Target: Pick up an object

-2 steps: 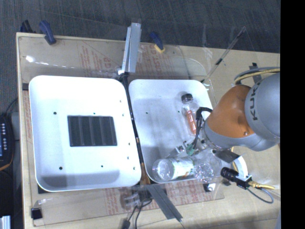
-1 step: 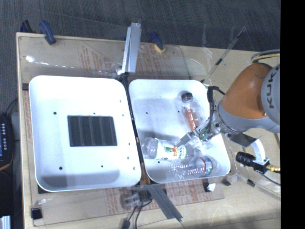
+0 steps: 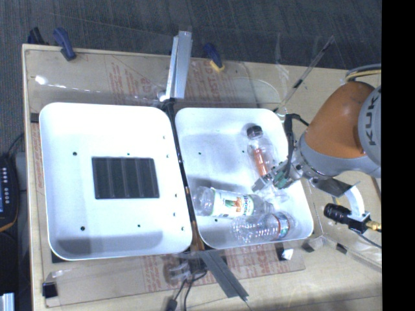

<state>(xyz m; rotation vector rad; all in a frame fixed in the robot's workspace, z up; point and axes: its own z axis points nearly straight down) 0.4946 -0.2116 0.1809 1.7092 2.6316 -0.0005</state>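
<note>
Bottles [image 3: 227, 203] crowd the right bin [image 3: 194, 131] below the fingers [image 3: 277, 179], whose opening I cannot tell.

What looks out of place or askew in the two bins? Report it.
Nothing is spilled or visibly damaged. In the right bin, three clear bottles lie toppled on their sides: the small amber bottle, the labelled bottle and the crumpled-looking bottle. The gripper sits low beside them.

The left bin [image 3: 58, 173] held a dark ribbed panel [image 3: 125, 177]. Blue clamps [image 3: 65, 44] gripped the bench's [image 3: 97, 70] far edge
</note>
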